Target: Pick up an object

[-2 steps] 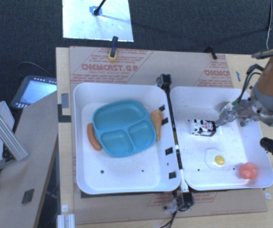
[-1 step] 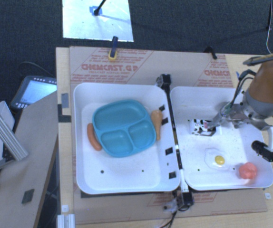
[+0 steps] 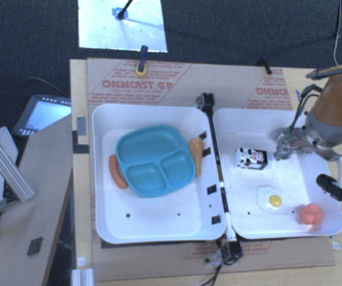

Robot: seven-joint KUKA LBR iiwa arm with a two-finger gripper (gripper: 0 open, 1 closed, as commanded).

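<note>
Carton (image 3: 251,158), black and white, lies in the right bin (image 3: 242,213) near its upper left part, close to the wall between the two bins. It is the nearest loose thing to the gripper (image 3: 283,148), which hangs just to its right and a little higher in the view, not touching it. Nothing is in the gripper; whether it is open or closed I cannot tell from here, the end of it is too blurred.

The bench (image 3: 159,82) is covered by a printed board, and both white bins sit on it side by side. Beyond the bench, at the top, a shiny metal sheet (image 3: 123,16) lies on the dark floor. The left bin (image 3: 99,177) holds a blue plate (image 3: 154,159) with three compartments, set slightly askew near the middle. The arm (image 3: 335,109) comes in from the right, its orange band above the right bin's far corner. A tablet (image 3: 40,117) lies off the bench to the left.

Of the smaller things, a sausage (image 3: 117,171) lies against the plate's left edge and a carrot (image 3: 196,155) against its right edge. In the right bin a fried egg (image 3: 270,199) lies below the carton, well apart from it, and a pink ball (image 3: 310,214) sits in the near right corner, just beside the egg.
</note>
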